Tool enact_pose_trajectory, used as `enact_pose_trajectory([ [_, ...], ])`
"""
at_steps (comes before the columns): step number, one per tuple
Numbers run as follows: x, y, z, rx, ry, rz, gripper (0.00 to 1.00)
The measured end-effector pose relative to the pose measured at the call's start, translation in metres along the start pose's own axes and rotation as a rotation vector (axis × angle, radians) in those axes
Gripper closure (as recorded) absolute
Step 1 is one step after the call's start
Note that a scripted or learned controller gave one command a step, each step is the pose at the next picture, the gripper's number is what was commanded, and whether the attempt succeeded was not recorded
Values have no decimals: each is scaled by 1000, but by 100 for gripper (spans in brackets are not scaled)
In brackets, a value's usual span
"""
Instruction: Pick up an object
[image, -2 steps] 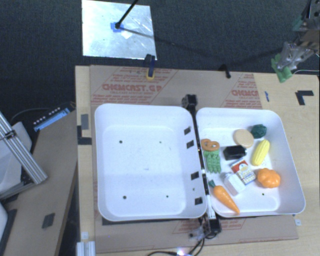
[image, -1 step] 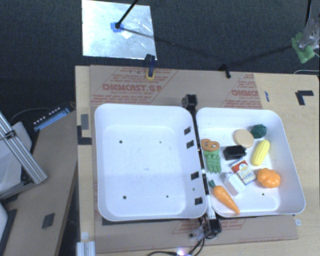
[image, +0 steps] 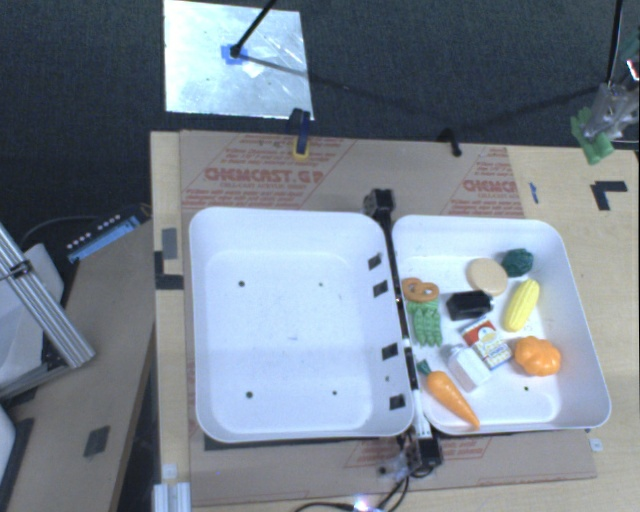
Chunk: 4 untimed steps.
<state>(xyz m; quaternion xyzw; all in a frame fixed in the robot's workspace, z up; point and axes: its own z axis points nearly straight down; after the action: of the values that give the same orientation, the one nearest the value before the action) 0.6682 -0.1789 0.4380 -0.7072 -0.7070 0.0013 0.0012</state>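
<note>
The objects to be picked from were all gathered in the right bin (image: 575, 330), none being singled out by the task. A carrot (image: 449, 394) lay near the front left corner, its long axis running diagonally with the tip toward the front right; just behind it were a small white box (image: 466, 366) and a red-and-white packet (image: 487, 342), and an orange fruit (image: 538, 355) sat to their right. A corn cob (image: 521, 304) lay almost upright in the view, with a black block (image: 467, 304) beside it, a tan round (image: 487, 275) and a dark green piece (image: 517, 262) behind, and a pretzel (image: 420, 291) above a green bunch (image: 426, 324) against the dividing wall. The left bin (image: 290, 320) stood alongside on the worktop (image: 250, 165). The tool (image: 603, 122) was seen at the upper right edge, well apart from the pile, which lay forward and to its left in the view; whether it was open could not be told, and nothing was seen held in it.
</note>
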Motion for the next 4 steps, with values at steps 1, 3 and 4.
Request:
enact_pose_trajectory([
  [1,-10,0,-104,-17,-5,-5,100],
  [3,-28,0,-13,-4,-1,-1,100],
  [4,-26,0,-93,-15,-4,-6,100],
])
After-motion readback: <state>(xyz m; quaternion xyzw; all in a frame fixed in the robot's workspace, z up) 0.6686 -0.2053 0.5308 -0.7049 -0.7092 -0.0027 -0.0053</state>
